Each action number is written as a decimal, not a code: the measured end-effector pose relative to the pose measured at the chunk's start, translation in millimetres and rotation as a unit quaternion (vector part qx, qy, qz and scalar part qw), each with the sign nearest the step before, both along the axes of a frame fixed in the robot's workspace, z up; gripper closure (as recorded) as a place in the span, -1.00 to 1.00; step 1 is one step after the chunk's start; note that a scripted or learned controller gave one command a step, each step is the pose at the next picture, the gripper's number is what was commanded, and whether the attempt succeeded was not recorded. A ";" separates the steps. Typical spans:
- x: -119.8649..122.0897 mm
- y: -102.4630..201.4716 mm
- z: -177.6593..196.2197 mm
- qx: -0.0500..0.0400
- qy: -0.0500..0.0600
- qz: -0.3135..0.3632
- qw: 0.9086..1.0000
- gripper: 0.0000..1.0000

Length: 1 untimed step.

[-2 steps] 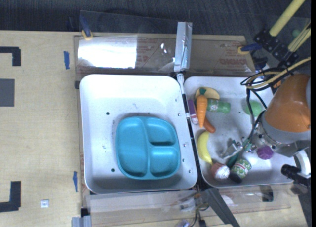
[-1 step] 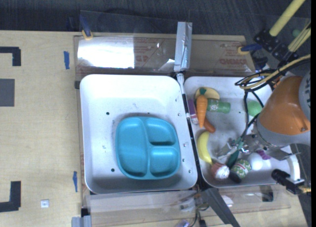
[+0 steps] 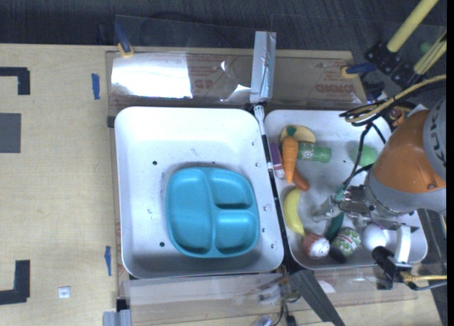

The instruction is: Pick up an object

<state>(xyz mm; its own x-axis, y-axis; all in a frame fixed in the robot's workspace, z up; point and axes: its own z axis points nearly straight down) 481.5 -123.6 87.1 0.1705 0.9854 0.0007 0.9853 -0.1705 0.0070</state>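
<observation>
The right bin [image 3: 323, 120] holds several toy foods. An orange carrot [image 3: 289, 159] lies near its left wall, with a green bottle-like piece [image 3: 314, 152] and a yellow piece [image 3: 299, 133] beside it. A yellow banana [image 3: 293, 212] lies lower down. Along the front are a red and white piece [image 3: 316, 246], a green patterned ball [image 3: 345, 242] and a white egg [image 3: 374, 234]. My gripper [image 3: 342, 208] is low in this bin, right above a dark green piece [image 3: 334, 225] and just right of the banana. Whether anything is held cannot be seen.
The left bin [image 3: 142, 147] holds a blue divided plate [image 3: 211, 210]. A light green piece [image 3: 364, 154] lies at the right bin's far right, partly behind cables. A clear divider [image 3: 263, 66] stands behind the bins.
</observation>
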 end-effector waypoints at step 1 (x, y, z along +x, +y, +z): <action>0.3 -4.9 0.0 0.001 0.000 0.013 1.000 -1.00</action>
